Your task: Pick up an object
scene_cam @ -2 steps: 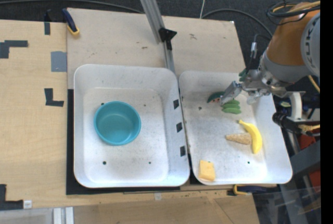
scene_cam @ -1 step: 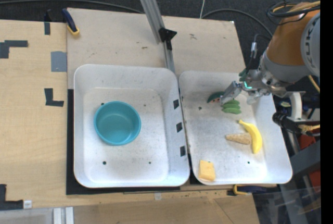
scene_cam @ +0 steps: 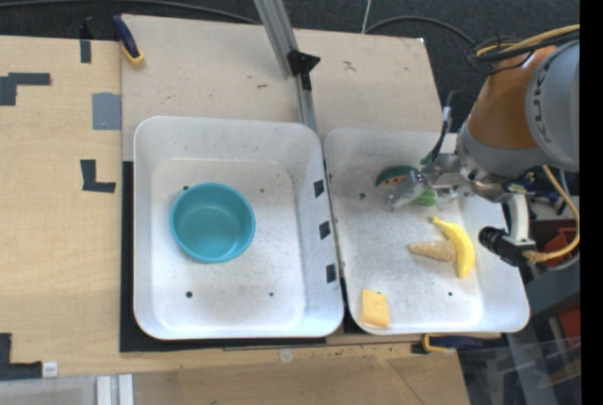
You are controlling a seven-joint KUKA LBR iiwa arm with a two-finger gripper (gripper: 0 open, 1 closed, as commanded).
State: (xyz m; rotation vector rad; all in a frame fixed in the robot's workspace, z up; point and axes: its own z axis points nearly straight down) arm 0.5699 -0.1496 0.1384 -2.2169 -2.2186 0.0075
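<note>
Fingers point(scene_cam: 403, 196) of the gripper point(scene_cam: 407, 195) hang in the right bin point(scene_cam: 353, 158), spread apart around a green object point(scene_cam: 396, 175); banana point(scene_cam: 459, 245), tan piece point(scene_cam: 433, 250), yellow block point(scene_cam: 375, 308) nearer; bowl point(scene_cam: 213, 222) in the left bin point(scene_cam: 155, 149).

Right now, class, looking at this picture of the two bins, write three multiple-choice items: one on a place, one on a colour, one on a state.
1. Where is the bowl?
A. left bin
B. right bin
C. on the bench

2. What colour is the bowl?
A. red
B. teal
C. black

3. How does the banana lie?
A. inside the bowl
B. hanging off the rim
C. flat on the right bin floor

Answers: 1 A, it sits within the left bin walls. 2 B, it is blue-green throughout. 3 C, it rests beside a tan piece, below the gripper.
</note>
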